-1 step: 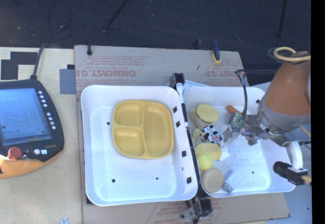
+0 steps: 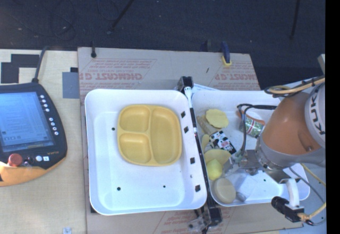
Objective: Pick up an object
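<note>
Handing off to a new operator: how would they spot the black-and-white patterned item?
Look in the right-hand white bin, near its left wall. Among pale yellow round pieces lies the small black-and-white patterned object, the only cow-spotted thing there.

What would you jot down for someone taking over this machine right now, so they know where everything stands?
Gripper: low in the right bin, over the clutter; whether its fingers are open or shut can't be made out.
Things: yellow divided plate lies alone in the left bin. Right bin holds a round yellow slice, a black-and-white piece, a yellow-green ball, a pale disc and a small can.
Done: nothing visibly lifted.
Left: grasp and raise one object.
</note>
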### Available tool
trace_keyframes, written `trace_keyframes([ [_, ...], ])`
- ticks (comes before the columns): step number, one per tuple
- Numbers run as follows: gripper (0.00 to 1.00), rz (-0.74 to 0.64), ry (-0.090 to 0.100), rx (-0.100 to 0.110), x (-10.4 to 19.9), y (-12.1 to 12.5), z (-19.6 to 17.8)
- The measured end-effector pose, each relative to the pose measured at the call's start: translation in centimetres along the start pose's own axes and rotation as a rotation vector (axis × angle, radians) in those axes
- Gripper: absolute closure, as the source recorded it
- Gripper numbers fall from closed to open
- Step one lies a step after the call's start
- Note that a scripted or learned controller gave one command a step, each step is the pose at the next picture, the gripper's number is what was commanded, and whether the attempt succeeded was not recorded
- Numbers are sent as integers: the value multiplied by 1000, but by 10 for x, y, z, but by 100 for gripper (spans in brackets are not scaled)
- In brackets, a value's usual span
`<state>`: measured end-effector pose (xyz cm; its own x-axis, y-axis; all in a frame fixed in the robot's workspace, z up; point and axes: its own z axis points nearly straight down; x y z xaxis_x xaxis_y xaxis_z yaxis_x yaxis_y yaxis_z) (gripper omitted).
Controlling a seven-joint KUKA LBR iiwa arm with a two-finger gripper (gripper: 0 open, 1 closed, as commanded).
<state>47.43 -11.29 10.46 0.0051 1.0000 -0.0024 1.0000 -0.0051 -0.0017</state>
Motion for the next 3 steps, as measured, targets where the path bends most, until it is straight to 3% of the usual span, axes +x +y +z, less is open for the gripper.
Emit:
trace_keyframes([
  [1,0,-1,-1,-2,-73,1,-37],
  [2,0,-3,5,-3,-102,4,15],
  [3,0,-18,7,-9,20,8,-94],
])
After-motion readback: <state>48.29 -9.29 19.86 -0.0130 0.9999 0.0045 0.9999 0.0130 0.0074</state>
